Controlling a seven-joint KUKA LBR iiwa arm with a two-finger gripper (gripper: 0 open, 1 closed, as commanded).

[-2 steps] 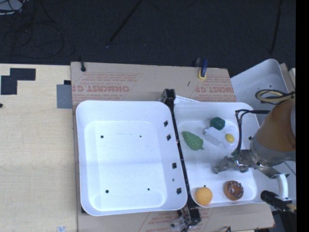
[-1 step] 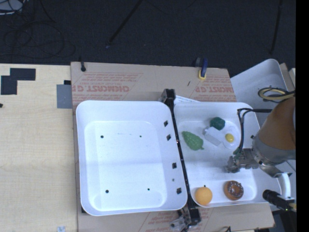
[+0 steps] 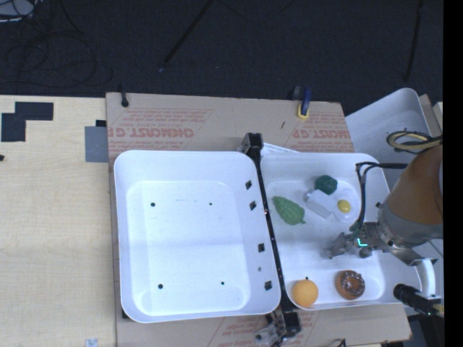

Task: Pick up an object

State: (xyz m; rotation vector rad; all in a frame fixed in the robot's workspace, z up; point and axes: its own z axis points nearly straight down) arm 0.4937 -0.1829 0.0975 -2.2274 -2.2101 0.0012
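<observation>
The arm is reaching in from the right edge, its bulky grey body [image 3: 409, 226] sitting low and its orange band [image 3: 423, 186] showing above the wrist, tilted toward the camera. A black cable [image 3: 365, 183] is looping up and over from the wrist toward the arm's upper part. The wrist is pointing left and slightly down, with a small teal light [image 3: 361, 243] glowing on its housing. The gripper [image 3: 340, 248] is jutting out leftward from the wrist, its grey metal tip angled low. The view is too coarse here to say how its tip is set.
</observation>
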